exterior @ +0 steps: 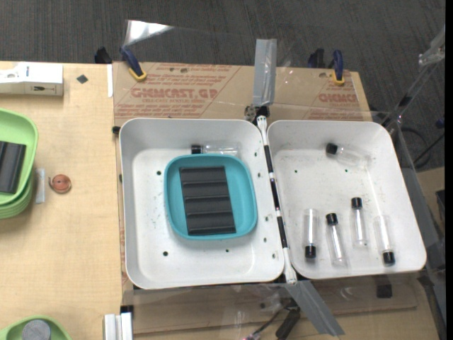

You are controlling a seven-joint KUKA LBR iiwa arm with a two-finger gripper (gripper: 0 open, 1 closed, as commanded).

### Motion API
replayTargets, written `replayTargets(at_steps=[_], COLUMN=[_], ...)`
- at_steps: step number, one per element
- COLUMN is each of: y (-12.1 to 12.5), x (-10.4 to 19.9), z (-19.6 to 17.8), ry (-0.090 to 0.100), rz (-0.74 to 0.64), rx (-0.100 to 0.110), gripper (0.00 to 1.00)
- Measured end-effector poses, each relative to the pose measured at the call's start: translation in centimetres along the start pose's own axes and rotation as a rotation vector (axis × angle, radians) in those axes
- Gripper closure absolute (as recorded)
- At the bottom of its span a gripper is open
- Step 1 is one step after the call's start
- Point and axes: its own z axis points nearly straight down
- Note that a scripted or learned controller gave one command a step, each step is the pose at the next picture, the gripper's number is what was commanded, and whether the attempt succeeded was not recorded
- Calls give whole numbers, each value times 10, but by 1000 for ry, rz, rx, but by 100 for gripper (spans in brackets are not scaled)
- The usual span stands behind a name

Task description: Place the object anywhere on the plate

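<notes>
A teal square plate point(210, 196) with a dark ribbed insert sits in the left white bin point(141, 261). Just behind the plate lies a clear vial with a black cap point(212, 149). The right white bin point(403, 190) holds several clear vials with black caps: one near its back point(343, 152) and others lying side by side near the front point(310, 234), point(335, 238), point(359, 220), point(383, 240).
A cardboard sheet point(233, 87) clamped with blue and yellow clips lies behind the bins. On the wooden bench at the left are a green tray point(18, 165), a small reddish disc point(61, 183) and a white box point(32, 80).
</notes>
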Motion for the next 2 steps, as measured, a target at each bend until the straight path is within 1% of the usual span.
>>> replayTargets(at_steps=[2], y=[0], x=[0], z=[0], ry=[0], rz=[0], rx=[0], gripper=[0])
